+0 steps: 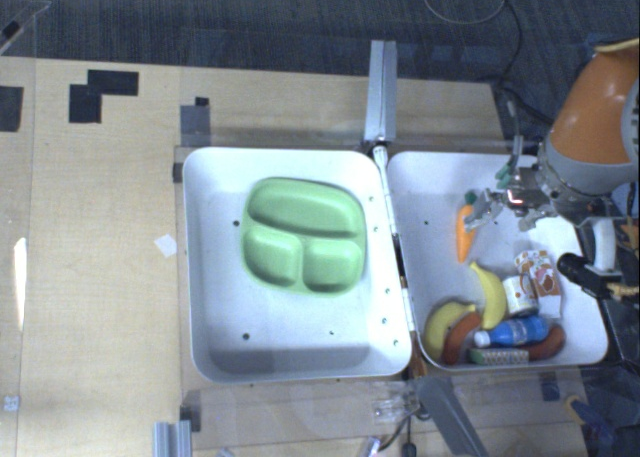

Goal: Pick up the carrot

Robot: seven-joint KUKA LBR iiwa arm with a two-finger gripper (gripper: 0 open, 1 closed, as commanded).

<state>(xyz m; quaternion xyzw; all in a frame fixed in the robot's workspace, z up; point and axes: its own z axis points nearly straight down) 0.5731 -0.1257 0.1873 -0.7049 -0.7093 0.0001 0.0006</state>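
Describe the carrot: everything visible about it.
The carrot is small, orange, with a green top, and looks like a plastic toy. It lies flat on the floor of the right bin, near the bin's middle, green end toward the far wall, tip toward the banana. It touches no other item. The gripper hovers just to its right, near the green end, not holding it.

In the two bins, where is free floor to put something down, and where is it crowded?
Free: the left bin floor around the green tray, and the right bin between the divider and the carrot. Crowded: its near corner, with banana, bottle and carton.
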